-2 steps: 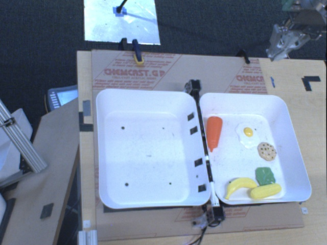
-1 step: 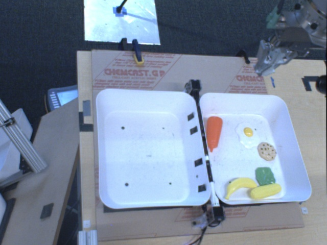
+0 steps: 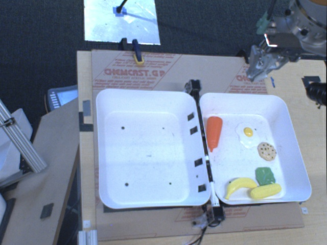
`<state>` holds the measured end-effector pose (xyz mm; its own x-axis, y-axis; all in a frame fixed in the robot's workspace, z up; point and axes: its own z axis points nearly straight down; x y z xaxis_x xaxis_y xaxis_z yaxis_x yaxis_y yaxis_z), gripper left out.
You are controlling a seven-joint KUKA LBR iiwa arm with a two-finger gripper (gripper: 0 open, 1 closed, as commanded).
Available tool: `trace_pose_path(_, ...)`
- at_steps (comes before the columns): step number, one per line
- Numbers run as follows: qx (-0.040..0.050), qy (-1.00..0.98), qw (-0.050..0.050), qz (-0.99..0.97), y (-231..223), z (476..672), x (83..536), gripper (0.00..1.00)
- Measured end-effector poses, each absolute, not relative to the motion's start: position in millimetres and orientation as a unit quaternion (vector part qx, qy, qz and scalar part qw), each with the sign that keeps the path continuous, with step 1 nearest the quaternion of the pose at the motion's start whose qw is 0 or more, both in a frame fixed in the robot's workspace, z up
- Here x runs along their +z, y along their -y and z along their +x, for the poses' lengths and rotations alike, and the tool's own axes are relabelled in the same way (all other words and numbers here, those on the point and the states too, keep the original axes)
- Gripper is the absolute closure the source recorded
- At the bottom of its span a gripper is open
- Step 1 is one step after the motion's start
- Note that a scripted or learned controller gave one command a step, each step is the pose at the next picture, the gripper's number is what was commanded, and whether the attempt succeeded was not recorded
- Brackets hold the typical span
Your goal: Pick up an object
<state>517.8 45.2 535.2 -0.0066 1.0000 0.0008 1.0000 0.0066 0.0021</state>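
Observation:
The right bin (image 3: 286, 117) holds an orange carrot (image 3: 213, 131), a fried egg (image 3: 247, 135), a round cookie (image 3: 266, 150), a green piece (image 3: 264, 175), a yellow banana (image 3: 238, 186) and a yellow oblong piece (image 3: 265, 191). My gripper (image 3: 258, 65) hangs high at the upper right, above the bench behind the right bin's far edge. Nothing is visible between its fingers.
The left bin (image 3: 110, 106) lies beside the right one, with black clips (image 3: 194, 130) along the shared wall. A shiny metal sheet (image 3: 121, 14) lies at the back. A blue and yellow clamp (image 3: 137, 52) sits at the cardboard's far edge.

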Motion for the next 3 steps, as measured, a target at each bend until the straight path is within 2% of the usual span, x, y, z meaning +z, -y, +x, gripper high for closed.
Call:
trace_pose_path(1,0.0012,-0.709,0.0,0.705,-61,501.9,535,1.0)
trace_pose_path(3,0.0011,-0.709,0.001,0.705,-70,486.5,535,1.0)
